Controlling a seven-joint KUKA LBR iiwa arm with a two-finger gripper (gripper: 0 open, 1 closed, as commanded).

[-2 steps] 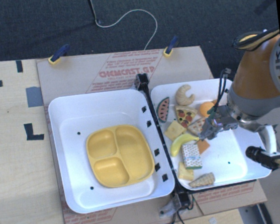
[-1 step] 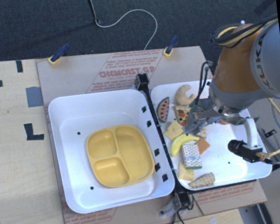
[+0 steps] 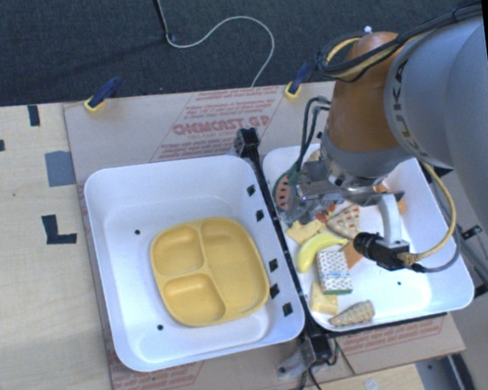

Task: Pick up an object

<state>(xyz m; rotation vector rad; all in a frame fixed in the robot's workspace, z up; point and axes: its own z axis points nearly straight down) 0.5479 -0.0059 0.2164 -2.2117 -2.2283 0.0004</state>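
Overhead, arm (image 3: 376, 120) crowds right bin (image 3: 441, 293); toys (image 3: 327, 263) hug its left wall

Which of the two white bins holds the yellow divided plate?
The left bin holds the yellow plate. The right bin holds small food items under the arm instead.
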